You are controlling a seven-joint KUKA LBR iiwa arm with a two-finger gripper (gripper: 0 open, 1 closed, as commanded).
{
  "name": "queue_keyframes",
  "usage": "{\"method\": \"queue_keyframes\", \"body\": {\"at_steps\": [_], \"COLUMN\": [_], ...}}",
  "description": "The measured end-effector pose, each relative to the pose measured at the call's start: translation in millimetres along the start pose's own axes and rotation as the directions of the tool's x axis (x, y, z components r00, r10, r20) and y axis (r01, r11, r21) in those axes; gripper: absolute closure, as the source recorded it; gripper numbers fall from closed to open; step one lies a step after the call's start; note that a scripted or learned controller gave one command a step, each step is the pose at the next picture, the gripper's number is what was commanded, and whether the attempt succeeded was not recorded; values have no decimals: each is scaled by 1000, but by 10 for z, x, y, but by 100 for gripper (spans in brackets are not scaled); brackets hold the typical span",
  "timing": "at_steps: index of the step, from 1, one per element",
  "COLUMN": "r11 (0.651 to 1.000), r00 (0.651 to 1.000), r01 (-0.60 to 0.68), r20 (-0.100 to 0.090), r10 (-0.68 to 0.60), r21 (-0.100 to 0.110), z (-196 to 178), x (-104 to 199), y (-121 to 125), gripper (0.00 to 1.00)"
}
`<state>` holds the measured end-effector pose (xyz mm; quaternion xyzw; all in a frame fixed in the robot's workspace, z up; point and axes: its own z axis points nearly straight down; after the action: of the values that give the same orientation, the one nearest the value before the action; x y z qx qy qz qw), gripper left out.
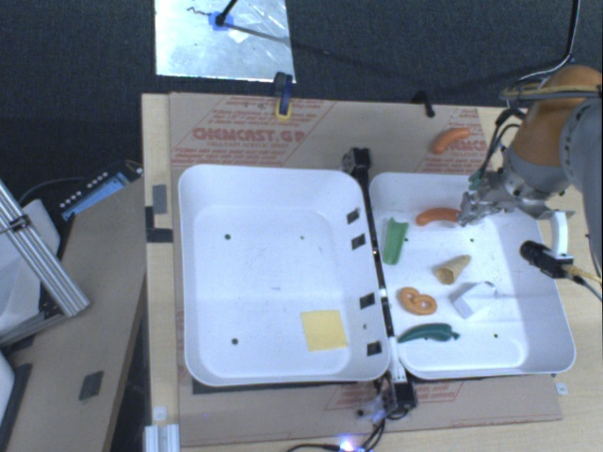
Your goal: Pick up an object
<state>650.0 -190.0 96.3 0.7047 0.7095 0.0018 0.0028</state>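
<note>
Reaching in from the right of the camera view, the grey arm (556, 139) with its orange band hangs over the far part of the right bin (537, 347), and its end effector (470, 207) sits low just beside the right end of an orange sausage-shaped piece (437, 217) lying on the bin floor; whether the fingers are spread or pressed together cannot be told at this size, and nothing can be seen held between them. Near the divider of the same bin lies a green stick (395, 240), roughly lengthwise along the wall. Toward the middle rests a tan cone-shaped piece (451, 269), and nearer the camera a pretzel-like orange ring (417, 300) sits just beside a small grey block (464, 301). A dark green pepper-shaped piece (429, 333) lies at the near edge of that bin, close to the divider. The left bin (203, 252) holds a flat yellow square (324, 330) toward its near right corner, well apart from everything else. A second orange sausage-shaped piece (450, 140) lies outside the bins on the cardboard-covered desk (245, 135), beyond the far rim of the right bin. A yellow and blue clamp (283, 97) stands at the far edge of the desk.
</note>
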Motion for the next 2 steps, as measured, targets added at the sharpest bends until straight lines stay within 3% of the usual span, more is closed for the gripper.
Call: {"method": "queue_keyframes", "body": {"at_steps": [1, 2], "r11": [1000, 1000], "r00": [1000, 1000], "r01": [-5, 0], "r20": [-3, 0], "r10": [5, 0], "r21": [10, -2], "z": [120, -178], "x": [475, 570], "y": [-699, 227], "gripper": [100, 100]}}
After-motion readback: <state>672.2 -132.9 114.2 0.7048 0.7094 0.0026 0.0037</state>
